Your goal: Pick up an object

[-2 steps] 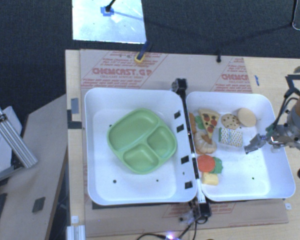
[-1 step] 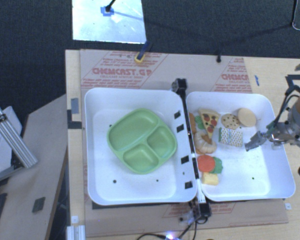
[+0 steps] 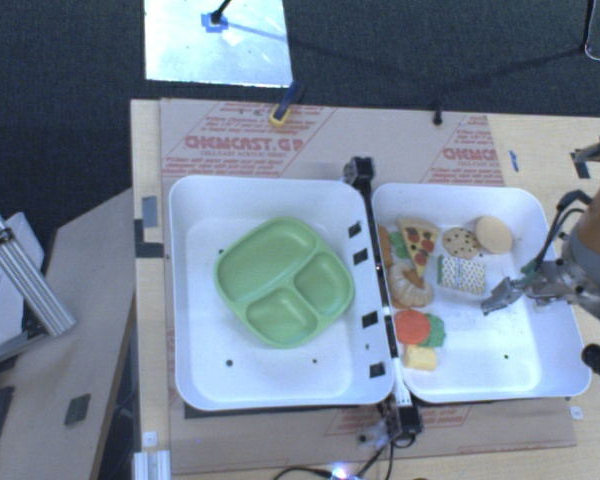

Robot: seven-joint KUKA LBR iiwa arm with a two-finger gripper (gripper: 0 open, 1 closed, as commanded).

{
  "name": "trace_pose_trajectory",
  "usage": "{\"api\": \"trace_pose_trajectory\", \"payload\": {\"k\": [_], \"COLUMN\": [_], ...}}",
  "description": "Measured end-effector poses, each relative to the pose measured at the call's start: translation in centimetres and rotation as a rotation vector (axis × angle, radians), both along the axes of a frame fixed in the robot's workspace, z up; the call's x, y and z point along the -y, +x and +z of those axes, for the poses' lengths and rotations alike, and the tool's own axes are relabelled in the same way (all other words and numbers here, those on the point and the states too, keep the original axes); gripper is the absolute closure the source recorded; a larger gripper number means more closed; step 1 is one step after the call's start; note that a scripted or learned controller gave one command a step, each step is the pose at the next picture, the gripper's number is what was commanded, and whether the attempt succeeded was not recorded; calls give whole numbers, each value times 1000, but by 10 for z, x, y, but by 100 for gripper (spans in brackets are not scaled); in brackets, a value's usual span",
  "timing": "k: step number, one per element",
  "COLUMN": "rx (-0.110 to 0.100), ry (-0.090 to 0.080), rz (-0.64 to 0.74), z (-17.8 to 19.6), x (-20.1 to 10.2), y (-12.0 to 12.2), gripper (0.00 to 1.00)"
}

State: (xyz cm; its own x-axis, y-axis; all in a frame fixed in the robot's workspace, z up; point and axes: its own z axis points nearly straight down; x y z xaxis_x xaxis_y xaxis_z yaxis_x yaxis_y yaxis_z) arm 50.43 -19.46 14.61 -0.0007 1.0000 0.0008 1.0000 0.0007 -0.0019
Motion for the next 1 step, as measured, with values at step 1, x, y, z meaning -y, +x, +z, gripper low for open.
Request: {"api": "trace_pose_trajectory", "payload": {"k": [1], "rx": [2], "ry": [0], "rz": [1], "z": [-60], "x": [5], "y": [2], "gripper": [0]}}
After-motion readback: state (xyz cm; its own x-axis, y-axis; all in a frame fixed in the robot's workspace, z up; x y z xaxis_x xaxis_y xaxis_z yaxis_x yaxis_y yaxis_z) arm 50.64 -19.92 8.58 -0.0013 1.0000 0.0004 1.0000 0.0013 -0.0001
